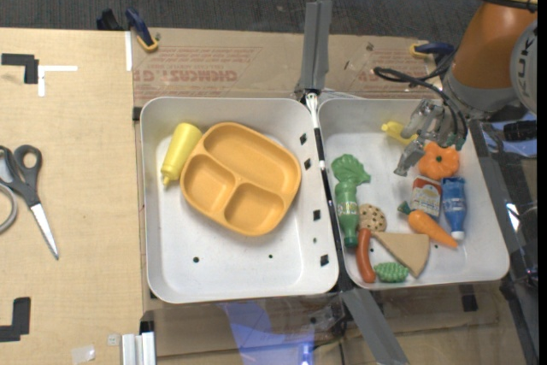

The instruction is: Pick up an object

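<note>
While the left bin carries just a yellow bottle at its 10 o'clock corner, touching a yellow divided plate near centre, the candidates for the pick crowd the right bin. Left to right there: a green bottle along the 9 o'clock wall, a cookie, a red sausage and a tan wedge toward 6 o'clock, then a white packet, a carrot, a blue tube, and an orange pumpkin toward 2 o'clock. Gripper hangs at 1 o'clock of that bin, just beside the pumpkin's 9 o'clock side, a small yellow piece near it; fingers spread apart, nothing between them. Risks, as judgement: the pumpkin is round and offset, so a closing finger may push it aside rather than trap it; packed neighbours (packet, tube, carrot touching) could jam a finger or shift.
</note>
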